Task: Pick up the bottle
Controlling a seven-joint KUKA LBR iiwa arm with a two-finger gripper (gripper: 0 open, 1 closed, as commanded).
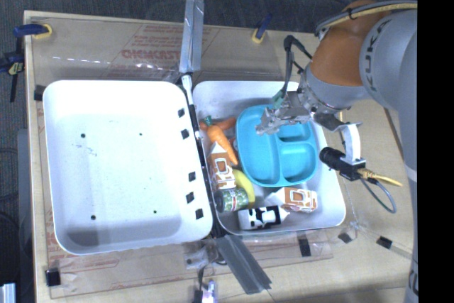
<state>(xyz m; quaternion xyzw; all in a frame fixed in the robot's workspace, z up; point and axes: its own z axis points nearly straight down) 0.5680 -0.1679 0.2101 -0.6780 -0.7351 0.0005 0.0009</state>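
Overhead, two white bins (113, 223) sit on a wooden bench (106, 46); whether the jaws (278, 117) are apart is unclear.

Readable text: "KUKA" in dark letters, running vertically on the grey arm (397, 60) near the right edge, partly cut off. Red print on the clear sheet (152, 46) over the tabletop, upside down and mirrored, not legible. Cartons (221, 170) in the right bin carry labels, too small to read.
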